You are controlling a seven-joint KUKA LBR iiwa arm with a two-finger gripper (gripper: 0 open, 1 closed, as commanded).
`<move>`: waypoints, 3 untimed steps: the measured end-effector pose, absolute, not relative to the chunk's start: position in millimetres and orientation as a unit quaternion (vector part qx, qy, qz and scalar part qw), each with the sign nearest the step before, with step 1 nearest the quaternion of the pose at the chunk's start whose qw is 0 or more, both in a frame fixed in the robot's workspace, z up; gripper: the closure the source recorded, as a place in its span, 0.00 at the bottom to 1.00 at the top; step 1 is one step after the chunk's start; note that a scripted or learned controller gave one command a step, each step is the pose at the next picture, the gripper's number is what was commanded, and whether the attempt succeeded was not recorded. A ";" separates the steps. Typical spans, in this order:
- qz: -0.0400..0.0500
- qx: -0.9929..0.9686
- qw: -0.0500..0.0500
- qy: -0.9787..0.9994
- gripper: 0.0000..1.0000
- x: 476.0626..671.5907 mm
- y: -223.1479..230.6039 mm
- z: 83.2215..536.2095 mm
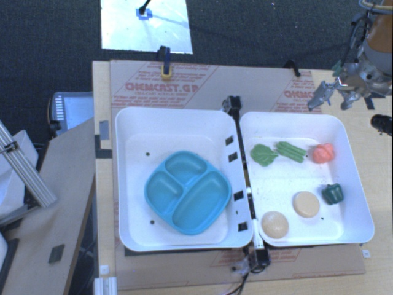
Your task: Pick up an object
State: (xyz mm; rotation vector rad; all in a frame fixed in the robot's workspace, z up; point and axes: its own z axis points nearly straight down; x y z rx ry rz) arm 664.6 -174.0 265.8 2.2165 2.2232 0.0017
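the gripper (336,96) hangs at the upper right, above the far edge of the right bin (353,165) and over the cardboard sheet (202,82), not over any of the objects. its two grey fingers (319,97) stand spread wide apart with nothing between them. the arm above it is cut off by the top and right edges, so just the wrist and a bit of the orange band show.

in the right bin six small things lie apart from one another. along the far side sit a green leafy piece (264,155), a green ridged piece like a bean pod or cucumber (290,151) just beside it, and a pink-orange rounded piece (323,153) near the right wall; what food it stands for is hard to make out. lower down are a dark green pepper (332,193), a pale round bun-like piece (306,204) near it, and a tan round piece (274,224) close to the near left corner.

the left bin (132,165) holds a blue divided plate (186,192) with three compartments, lying flat and turned at a slant.

black clips run down the seam between the bins. a yellow and black clamp (165,63) grips the far edge of the tabletop (101,91). on the dark floor beyond lies a pale square sheet (145,17) with a small blue mark; its top is cut off.
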 end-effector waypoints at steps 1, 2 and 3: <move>0.000 0.706 0.001 0.708 0.00 663.6 -175.2 225.2; 0.000 0.706 0.001 0.708 0.00 655.7 -172.9 169.7; -0.001 0.705 -0.001 0.709 0.00 662.5 -170.8 109.9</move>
